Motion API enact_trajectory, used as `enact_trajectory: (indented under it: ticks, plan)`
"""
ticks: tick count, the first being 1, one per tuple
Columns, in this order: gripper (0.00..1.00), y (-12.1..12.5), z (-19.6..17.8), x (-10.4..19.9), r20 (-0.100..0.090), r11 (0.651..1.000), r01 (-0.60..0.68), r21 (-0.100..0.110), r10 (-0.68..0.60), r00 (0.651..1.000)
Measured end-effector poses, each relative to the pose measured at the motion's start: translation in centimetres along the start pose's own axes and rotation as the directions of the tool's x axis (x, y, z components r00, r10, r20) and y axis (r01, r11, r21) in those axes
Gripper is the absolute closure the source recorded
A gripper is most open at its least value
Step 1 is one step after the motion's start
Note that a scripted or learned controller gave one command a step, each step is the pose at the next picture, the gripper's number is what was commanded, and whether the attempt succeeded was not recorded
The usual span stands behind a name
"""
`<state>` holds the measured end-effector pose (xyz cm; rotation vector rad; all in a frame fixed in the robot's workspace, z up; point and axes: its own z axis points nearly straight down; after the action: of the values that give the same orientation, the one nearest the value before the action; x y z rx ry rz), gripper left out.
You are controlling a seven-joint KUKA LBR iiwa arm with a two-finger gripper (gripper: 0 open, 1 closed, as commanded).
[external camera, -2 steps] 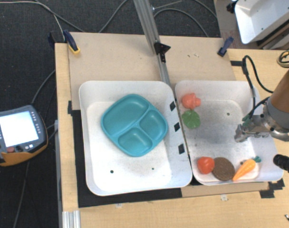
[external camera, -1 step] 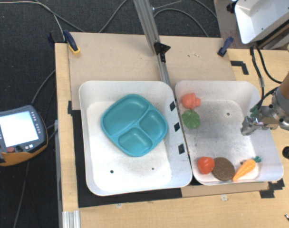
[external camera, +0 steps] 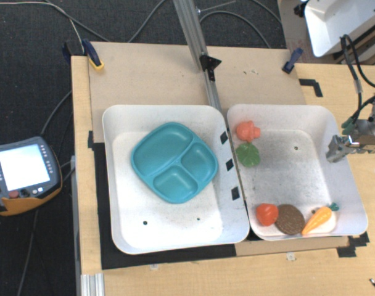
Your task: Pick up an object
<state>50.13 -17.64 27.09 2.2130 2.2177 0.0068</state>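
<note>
The right bin holds several toy foods. An orange-red piece and a green one lie against its left wall. Along the front wall sit a red tomato, a brown disc and an orange carrot. My gripper hangs over the right rim of this bin, well away from every piece, with nothing visibly in it.
The left bin carries a teal divided plate. A metal pole slants down to the gap between the bins. A teach pendant lies on the floor at left. Blue clamps grip the bench's back corners.
</note>
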Motion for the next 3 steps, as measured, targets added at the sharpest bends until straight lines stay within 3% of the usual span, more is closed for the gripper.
enact_trajectory:
  ticks: [1, 3]
  plan:
    - [1.00, 0.1, -2.4, 0.0, -0.002, 1.000, 0.000, 0.005, 0.000, 1.000]
    - [1.00, 3.3, -0.5, 10.3, -0.004, 1.000, 0.005, 0.007, -0.005, 1.000]
